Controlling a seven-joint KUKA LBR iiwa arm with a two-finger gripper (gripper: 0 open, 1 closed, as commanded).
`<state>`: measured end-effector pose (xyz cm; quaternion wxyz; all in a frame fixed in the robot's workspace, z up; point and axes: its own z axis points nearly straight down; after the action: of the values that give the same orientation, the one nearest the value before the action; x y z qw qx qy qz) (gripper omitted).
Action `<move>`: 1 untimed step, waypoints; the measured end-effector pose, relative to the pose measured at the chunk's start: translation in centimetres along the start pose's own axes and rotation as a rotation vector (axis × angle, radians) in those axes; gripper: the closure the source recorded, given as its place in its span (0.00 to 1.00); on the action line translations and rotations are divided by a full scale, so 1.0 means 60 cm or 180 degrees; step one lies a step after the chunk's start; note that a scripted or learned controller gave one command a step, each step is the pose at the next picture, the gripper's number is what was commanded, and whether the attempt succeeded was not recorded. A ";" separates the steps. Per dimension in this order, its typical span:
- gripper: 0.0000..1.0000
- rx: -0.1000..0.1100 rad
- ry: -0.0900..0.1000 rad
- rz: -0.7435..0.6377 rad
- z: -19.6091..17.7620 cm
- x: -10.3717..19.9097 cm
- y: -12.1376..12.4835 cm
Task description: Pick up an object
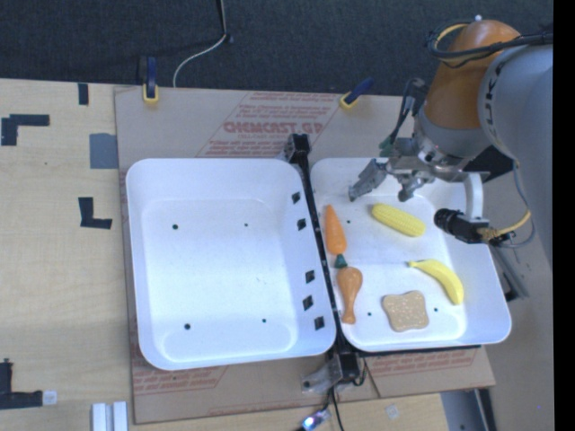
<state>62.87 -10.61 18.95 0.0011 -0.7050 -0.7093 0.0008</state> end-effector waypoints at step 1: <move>0.00 0.0023 0.0007 0.0016 0.011 0.068 -0.169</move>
<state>52.72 -6.58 18.33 0.0044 -0.7067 -0.7075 0.0026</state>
